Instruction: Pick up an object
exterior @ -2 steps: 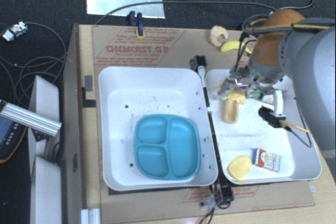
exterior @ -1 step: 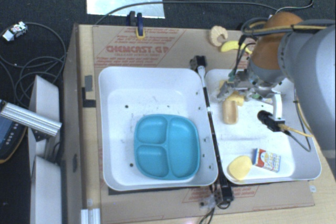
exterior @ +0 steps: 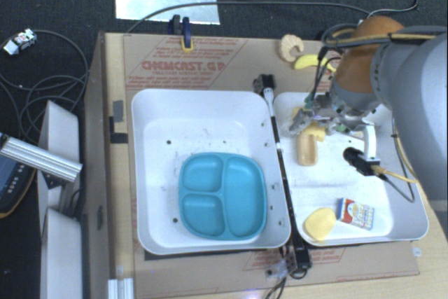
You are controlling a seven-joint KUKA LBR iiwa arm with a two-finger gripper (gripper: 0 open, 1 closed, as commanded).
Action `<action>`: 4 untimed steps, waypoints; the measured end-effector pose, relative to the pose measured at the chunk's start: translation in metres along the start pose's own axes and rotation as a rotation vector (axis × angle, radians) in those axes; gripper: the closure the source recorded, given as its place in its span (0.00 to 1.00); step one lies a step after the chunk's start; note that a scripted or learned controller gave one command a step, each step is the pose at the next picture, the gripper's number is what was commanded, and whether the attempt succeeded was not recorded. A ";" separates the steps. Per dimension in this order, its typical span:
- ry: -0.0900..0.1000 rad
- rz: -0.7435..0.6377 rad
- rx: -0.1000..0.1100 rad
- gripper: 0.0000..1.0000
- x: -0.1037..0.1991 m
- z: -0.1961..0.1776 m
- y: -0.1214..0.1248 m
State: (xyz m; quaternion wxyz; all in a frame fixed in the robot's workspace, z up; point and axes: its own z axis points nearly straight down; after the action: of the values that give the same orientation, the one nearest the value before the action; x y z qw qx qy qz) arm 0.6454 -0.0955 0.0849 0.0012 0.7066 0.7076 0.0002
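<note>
My gripper (exterior: 313, 125) hangs low over the rear of the right bin (exterior: 402, 217), and from this slant I cannot tell whether my jaws are apart or together; nothing visibly sits between them. Right under me, its upper end touching or just beneath my tip, lies a tan oblong piece (exterior: 306, 149), pointing toward the front of the bin. I judge it to be a light, matte toy, probably foam or soft plastic, so it should give a little and not slip. I would take it across its narrow width near the middle, since its rounded ends could squirt free. Nearer the front lie a yellow rounded lump (exterior: 319, 223) and, just beside it, a small printed carton (exterior: 355, 213) in red, blue and white, its lettering too small to read. The carton looks light but crushable. The left bin (exterior: 161, 115) holds a blue divided plate (exterior: 222, 194), stiff and smooth, awkward for me to pinch flat. Behind the bins, the cardboard sheet (exterior: 231, 52) carries red print reading "CHEMCAST GP".
</note>
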 end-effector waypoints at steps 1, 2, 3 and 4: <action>0.000 0.000 0.000 0.00 0.000 0.000 0.000; -0.004 -0.001 -0.016 1.00 -0.002 -0.017 0.005; 0.000 0.000 -0.001 1.00 -0.024 -0.034 -0.006; 0.000 -0.001 0.000 0.00 -0.024 -0.034 -0.006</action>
State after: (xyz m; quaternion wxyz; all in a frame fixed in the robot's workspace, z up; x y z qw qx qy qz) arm 0.6392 -0.1191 0.1191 0.0012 0.7064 0.7078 0.0005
